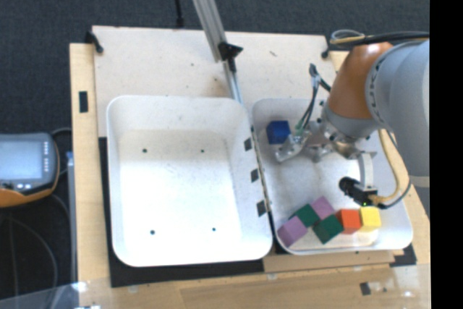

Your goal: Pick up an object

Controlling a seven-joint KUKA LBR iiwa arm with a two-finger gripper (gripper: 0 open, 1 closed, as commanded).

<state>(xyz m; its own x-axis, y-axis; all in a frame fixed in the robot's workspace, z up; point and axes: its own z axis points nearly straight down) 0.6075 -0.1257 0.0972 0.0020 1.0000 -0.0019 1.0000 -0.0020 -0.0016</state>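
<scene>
Pale wooden bench [166, 61] on dark carpet. Left shallow white plastic bin [181, 177]: wide floor. Right white bin [394, 239]: grey-and-orange arm [376, 87] overhead; coloured blocks [329, 221] crowd the near rim. Metal two-finger gripper [289, 150] just below the small blue cube [278, 132] by the dividing wall; finger state cannot be told.
</scene>
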